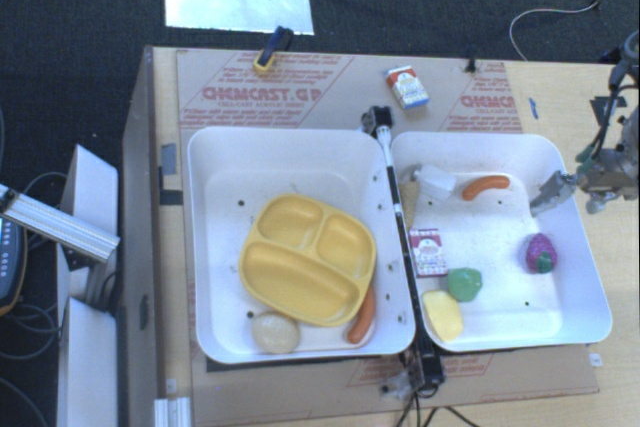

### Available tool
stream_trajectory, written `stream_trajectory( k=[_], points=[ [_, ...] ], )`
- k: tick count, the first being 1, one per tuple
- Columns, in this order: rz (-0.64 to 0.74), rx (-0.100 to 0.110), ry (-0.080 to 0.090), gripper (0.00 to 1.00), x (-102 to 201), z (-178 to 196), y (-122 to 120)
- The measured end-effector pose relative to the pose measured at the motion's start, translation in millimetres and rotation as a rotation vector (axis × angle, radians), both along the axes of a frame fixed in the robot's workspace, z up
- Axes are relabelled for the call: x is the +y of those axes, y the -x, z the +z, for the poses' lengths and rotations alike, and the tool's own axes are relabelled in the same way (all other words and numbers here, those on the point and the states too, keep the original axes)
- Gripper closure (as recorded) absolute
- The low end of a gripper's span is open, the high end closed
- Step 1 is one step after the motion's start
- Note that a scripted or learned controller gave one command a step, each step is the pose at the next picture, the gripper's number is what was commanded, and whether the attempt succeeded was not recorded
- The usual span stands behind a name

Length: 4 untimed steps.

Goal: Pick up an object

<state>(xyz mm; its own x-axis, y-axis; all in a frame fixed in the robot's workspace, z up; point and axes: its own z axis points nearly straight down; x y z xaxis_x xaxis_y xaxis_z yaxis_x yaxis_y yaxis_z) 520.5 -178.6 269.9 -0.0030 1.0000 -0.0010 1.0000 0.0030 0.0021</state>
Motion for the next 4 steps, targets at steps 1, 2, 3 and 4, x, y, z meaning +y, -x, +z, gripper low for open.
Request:
stream_trajectory(
  k=[1,2,3,4],
  points=[
    [-0.002,0.003,-0.001,0.00,-28,-145,-18],
    [0.001,-0.001,0.000,0.00,-27,-146,-94],
    [-0.002,0.002,-0.001,0.00,-28,-186,-42],
    [0.001,-0.003,0.001,0.00,-28,-128,-113]
  ],
)
